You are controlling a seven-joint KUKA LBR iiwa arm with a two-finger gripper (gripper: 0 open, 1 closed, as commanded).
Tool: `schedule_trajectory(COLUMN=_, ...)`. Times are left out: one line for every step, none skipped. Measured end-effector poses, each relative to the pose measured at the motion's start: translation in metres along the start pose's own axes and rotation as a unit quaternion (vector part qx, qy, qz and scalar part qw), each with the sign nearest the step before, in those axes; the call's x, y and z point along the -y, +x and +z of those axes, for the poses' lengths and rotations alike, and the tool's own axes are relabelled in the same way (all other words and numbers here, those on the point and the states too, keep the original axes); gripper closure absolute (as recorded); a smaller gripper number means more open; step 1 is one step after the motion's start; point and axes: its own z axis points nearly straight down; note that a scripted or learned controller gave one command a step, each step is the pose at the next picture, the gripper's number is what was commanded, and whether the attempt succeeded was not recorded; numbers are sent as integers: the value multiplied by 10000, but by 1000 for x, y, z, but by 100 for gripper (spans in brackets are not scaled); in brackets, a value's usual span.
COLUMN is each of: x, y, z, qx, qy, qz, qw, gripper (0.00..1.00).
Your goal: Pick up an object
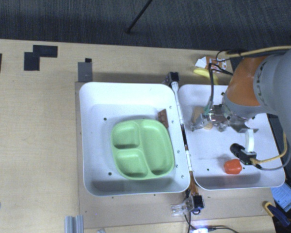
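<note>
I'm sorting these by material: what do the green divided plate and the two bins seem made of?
Green plate: probably moulded plastic, matte, one even colour with soft rounded dividers. Left bin and right bin: likely thin formed plastic, smooth white with a slight sheen and rounded corners.

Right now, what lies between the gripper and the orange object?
In the camera view, bare white bin floor separates the gripper from the orange object.

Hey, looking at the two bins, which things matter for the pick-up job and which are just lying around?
For the job:
- gripper, low in the right bin
- orange object in that bin
- green divided plate in the left bin

Lying about:
- black tape patches on the bench
- yellow item behind the right bin
</note>
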Motion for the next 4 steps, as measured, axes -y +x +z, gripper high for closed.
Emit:
schedule_trajectory(x=-48, y=6, z=1, qx=2, qy=11, qz=-4, qw=10000, gripper=0)
schedule_trajectory(x=-50, y=6, z=-11, qx=6, qy=-3, qz=-32, qw=10000, gripper=100)
schedule_trajectory(x=100, y=64, z=-99, qx=-3, qy=24, qz=10, qw=10000, gripper=100)
schedule_trajectory(x=100, y=91, z=-115, qx=-3, qy=18, qz=3, qw=10000, gripper=100)
